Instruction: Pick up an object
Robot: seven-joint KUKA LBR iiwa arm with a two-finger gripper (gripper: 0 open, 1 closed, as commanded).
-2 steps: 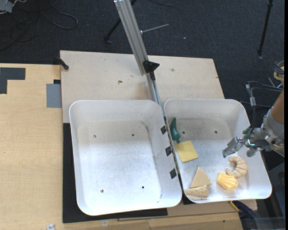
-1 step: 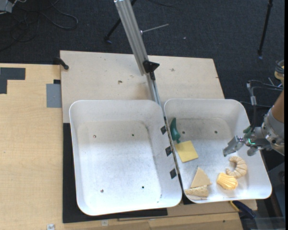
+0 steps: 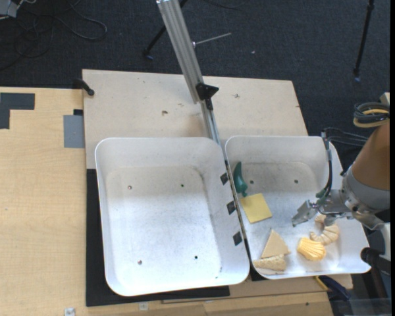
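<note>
The right bin point(image 3: 283, 151) holds several small objects. A green piece point(image 3: 237, 178) leans on its left wall, with a flat yellow square point(image 3: 255, 208) just below it. Near the front lie a tan wedge point(image 3: 275, 243), a bread-like slice point(image 3: 270, 263), a yellow ridged shell shape point(image 3: 311, 249) and a pale curled pastry shape point(image 3: 326, 233). My gripper point(image 3: 308, 218) hangs low over the right part of this bin, just above and left of the pastry shape. It is open, with nothing between its fingers.
The left bin point(image 3: 158, 209) sits beside the right one, and black clips point(image 3: 229, 207) line the shared wall. A slanted metal rail point(image 3: 186, 58) rises behind the bins. The grey and orange arm point(image 3: 375, 170) overhangs the right bin's right rim.
</note>
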